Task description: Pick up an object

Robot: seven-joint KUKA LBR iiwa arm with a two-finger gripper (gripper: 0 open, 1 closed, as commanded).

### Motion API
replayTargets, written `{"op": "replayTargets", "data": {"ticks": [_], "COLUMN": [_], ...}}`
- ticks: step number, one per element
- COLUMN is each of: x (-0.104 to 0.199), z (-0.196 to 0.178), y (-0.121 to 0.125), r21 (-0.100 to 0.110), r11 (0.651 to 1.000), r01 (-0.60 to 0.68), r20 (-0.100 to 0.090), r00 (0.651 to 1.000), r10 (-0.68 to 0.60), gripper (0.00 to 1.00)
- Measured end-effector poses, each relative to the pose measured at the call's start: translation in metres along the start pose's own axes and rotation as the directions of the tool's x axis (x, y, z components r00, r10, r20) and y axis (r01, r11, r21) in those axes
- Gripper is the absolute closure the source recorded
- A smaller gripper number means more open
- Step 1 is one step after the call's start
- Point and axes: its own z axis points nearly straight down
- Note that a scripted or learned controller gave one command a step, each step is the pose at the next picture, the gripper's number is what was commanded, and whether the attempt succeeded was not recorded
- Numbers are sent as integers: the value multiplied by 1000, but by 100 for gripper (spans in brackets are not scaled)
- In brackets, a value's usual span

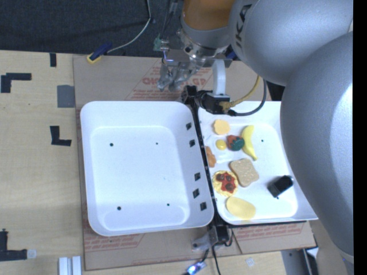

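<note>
The banana point(248, 142) lies lengthwise near-to-far in the right bin point(287, 211) among toast point(245, 172) and other items; gripper point(175, 79) state unclear.

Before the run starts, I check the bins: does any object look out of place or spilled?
Nothing stands out: the toy foods and the small black block all lie inside the right white bin.

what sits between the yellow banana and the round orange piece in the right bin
In the camera view, a small red and green toy lies between the yellow banana and the round orange piece.
</note>
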Motion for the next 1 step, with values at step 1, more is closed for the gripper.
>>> {"op": "replayTargets", "data": {"ticks": [1], "x": [37], "z": [-203], "y": [-10], "r21": [-2], "r11": [1000], "r01": [1], "r20": [-2], "r00": [1000], "r10": [-1], "gripper": [100]}}
